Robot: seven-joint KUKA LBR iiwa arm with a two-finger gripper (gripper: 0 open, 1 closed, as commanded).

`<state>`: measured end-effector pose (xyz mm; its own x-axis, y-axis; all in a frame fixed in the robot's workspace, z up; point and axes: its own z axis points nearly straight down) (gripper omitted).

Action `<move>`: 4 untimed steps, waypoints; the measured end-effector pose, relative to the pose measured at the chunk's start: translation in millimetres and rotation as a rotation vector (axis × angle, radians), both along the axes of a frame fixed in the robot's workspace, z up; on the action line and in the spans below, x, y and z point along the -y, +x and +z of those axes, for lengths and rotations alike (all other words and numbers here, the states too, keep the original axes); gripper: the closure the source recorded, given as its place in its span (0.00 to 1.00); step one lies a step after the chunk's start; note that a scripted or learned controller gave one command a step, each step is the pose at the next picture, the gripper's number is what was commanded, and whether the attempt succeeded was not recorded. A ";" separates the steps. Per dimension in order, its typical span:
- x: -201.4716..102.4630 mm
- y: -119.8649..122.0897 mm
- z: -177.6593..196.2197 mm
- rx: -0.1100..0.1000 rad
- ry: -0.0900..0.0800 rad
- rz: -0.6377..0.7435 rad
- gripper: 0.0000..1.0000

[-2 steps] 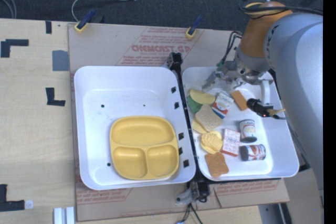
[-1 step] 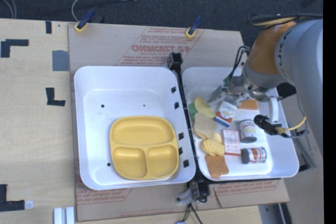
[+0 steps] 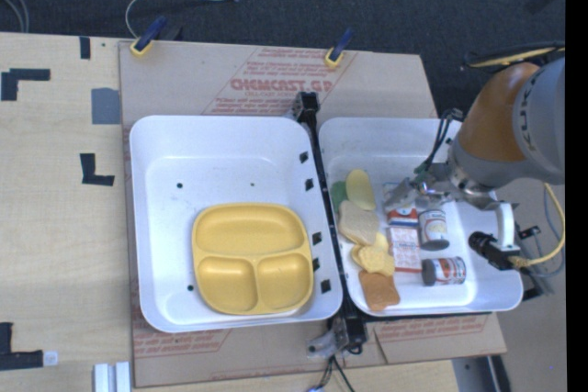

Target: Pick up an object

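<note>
**Mia:** Where are the robot's fingers?

**Ben:** Down in the right bin (image 3: 367, 138). The gripper (image 3: 404, 191) sits low over the things there, near the top of the pile. I cannot tell if the fingers are apart or pressed together (they are small and blurry). I cannot see anything between them.

**Mia:** What is right by them?

**Ben:** A small can (image 3: 433, 227) with a white label lies just below the gripper. Next to it, on the left, is a flat white packet with red print (image 3: 402, 239). A second can (image 3: 445, 271), with a red label, lies lower down, near the front wall of the bin.

**Mia:** And the yellow stuff?

**Ben:** That is more to the left. There is a pale yellow piece (image 3: 359, 188), with a bit of green thing (image 3: 339, 193) next to it by the wall. Under that is a cream piece (image 3: 358, 222), then a yellow piece (image 3: 375, 258), then an orange-brown piece (image 3: 379, 289) at the front. They touch each other in a line (like toy food, but I cannot be sure).

**Mia:** What about the arm?

**Ben:** The grey arm (image 3: 542, 119) comes in from the right, with its orange band (image 3: 496, 119) above the wrist.

**Mia:** What is in the other bin?

**Ben:** The left bin (image 3: 156, 151) holds a yellow tray (image 3: 253, 257) with three parts, one long and two small. Both bins sit side by side on a brown cardboard sheet (image 3: 184, 78) on the wooden worktop (image 3: 46, 243).
</note>
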<state>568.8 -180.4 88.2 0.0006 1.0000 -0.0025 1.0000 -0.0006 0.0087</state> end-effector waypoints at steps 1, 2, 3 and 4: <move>-8.6 -24.3 0.0 0.003 -0.003 0.001 0.00; 10.4 -62.5 -0.1 0.002 -0.001 0.003 0.00; -7.3 7.4 -0.9 -0.003 -0.002 0.003 0.00; 5.2 -74.9 73.1 -0.013 0.004 -0.002 0.00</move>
<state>494.0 -185.5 161.3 0.0024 1.0000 0.0010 1.0000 -0.0024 -0.0045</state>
